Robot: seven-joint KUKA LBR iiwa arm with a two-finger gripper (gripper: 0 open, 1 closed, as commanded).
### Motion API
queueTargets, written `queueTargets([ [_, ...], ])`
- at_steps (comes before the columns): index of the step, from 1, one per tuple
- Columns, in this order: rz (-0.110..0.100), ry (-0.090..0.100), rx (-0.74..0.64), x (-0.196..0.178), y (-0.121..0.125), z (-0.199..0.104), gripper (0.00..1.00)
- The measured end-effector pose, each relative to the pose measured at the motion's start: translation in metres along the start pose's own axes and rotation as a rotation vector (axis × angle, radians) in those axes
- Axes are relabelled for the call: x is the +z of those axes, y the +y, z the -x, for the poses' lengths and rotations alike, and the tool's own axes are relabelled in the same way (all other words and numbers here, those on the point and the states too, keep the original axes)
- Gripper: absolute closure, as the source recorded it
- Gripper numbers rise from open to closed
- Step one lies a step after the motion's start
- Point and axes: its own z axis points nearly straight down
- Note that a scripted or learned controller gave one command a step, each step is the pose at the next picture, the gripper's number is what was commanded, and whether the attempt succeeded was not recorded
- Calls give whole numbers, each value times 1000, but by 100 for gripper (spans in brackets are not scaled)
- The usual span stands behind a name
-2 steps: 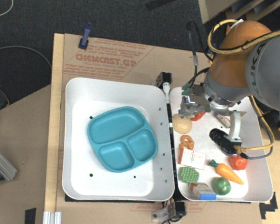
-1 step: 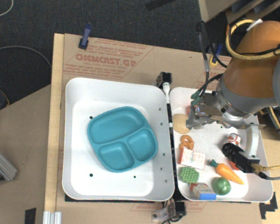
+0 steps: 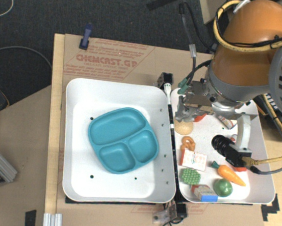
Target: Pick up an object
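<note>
My gripper hangs over the upper left part of the right bin, open, with nothing held between its fingers. Just below it lies a tan round bun, close to the left fingertip. Further toward the front of the same bin lie a pretzel, a white and red carton, a green textured round piece, a small box with a blue edge, a green ball and an orange carrot.
The left bin holds a blue divided plate. The bins' shared rim runs right beside the bun. The arm's orange and grey body covers the right bin's back part.
</note>
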Motion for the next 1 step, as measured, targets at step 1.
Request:
queueTargets([
  [1,-1,0,5,-43,-38,-2,100],
])
